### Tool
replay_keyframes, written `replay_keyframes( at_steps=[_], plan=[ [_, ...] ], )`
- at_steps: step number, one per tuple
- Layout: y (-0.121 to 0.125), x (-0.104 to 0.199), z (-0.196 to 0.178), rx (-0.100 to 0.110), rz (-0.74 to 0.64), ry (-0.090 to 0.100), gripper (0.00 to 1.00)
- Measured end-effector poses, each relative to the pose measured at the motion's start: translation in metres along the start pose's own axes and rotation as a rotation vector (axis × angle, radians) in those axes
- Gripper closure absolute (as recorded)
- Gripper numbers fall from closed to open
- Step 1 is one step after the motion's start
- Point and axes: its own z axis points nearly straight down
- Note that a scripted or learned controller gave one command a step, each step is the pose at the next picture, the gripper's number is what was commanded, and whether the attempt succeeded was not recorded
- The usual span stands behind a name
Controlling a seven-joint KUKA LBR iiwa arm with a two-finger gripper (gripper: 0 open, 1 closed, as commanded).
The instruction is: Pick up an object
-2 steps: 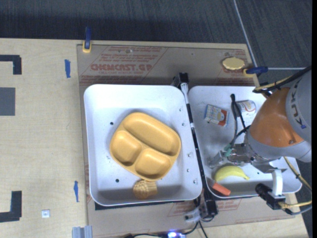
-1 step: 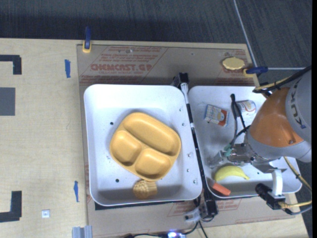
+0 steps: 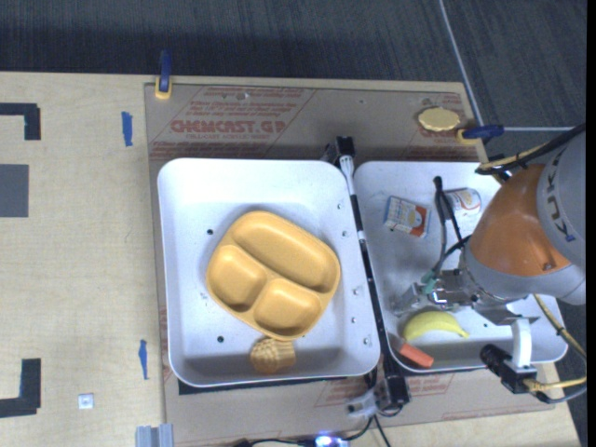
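camera view — q: where's the gripper [image 3: 438,291]?
a: low in the right bin [image 3: 400,180], just above the banana [image 3: 434,325] (likely its target); grip state i cannot tell, nothing visibly held.

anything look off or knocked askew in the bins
Nothing spilled or broken. The yellow tray lies skewed in the left bin, with a small tan piece at its lower edge. In the right bin, a small carton lies tilted.
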Motion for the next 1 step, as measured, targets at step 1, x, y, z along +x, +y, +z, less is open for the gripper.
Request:
replay_keyframes(
  at_steps=[1],
  plan=[
    [0.0000,0.0001,0.0000,0.000,0.001,0.000,0.00]
  ],
)
